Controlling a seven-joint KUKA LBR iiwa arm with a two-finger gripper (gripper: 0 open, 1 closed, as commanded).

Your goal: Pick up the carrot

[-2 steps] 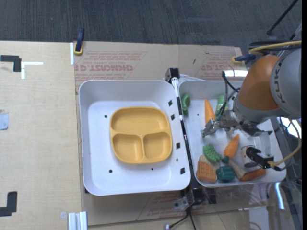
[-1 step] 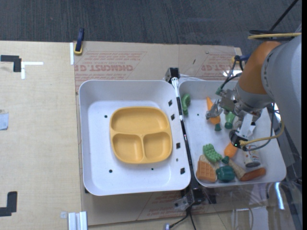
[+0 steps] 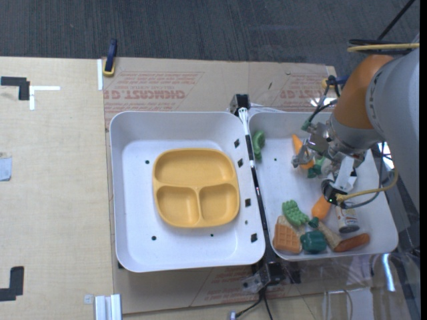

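Note:
The carrot (image 3: 297, 143) is an orange piece in the right bin (image 3: 270, 179), near its upper middle. Part of it is covered by my gripper (image 3: 308, 159), which sits right over it at the end of the grey arm with the orange band (image 3: 357, 89). More orange shows just below the gripper. The view does not show whether that belongs to the carrot, nor whether the carrot is held or just lies beneath.
A yellow divided plate (image 3: 197, 187) lies in the left bin (image 3: 130, 199). The right bin also holds a small green piece (image 3: 258, 139), a green block (image 3: 293, 213), a waffle (image 3: 287, 237), another orange piece (image 3: 321, 209) and a sausage (image 3: 351, 243) along its lower side.

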